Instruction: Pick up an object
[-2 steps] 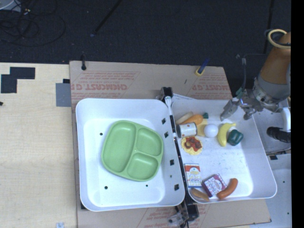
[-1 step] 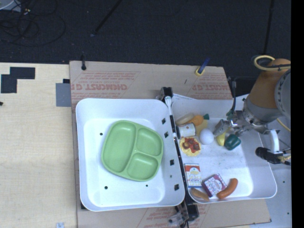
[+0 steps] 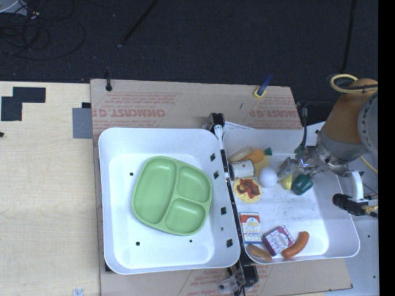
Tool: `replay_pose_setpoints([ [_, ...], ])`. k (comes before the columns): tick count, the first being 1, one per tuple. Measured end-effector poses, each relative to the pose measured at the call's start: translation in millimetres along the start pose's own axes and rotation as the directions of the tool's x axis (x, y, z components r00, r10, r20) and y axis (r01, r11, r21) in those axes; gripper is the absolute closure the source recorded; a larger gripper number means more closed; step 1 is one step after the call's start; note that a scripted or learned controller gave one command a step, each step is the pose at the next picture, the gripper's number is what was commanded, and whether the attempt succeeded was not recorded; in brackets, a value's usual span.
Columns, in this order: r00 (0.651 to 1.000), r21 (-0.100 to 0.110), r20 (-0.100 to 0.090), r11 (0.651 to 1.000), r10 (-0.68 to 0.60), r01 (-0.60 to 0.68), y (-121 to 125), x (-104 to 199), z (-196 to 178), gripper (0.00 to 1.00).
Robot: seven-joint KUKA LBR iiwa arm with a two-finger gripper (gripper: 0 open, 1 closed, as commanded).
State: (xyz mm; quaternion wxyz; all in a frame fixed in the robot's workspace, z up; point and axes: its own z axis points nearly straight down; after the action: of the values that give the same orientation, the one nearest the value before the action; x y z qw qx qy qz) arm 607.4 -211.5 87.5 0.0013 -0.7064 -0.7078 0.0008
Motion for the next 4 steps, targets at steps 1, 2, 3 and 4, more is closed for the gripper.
replay_pose_setpoints([
  [1, 1.0, -0.001, 0.0, 1.0, 0.0, 0.0, 8.7, -1.5, -0.2, 0.0],
  [2, 1.0, 0.0, 0.0, 1.0, 0.001, -0.001, 2.0, 13.4, 0.1, 0.0],
  [3, 1.0, -0.001, 0.0, 1.0, 0.001, -0.001, 10.4, 12.4, 0.0, 0.0],
  [4, 1.0, 0.0, 0.0, 1.0, 0.004, -0.004, 7.4, 12.8, -0.1, 0.0],
])
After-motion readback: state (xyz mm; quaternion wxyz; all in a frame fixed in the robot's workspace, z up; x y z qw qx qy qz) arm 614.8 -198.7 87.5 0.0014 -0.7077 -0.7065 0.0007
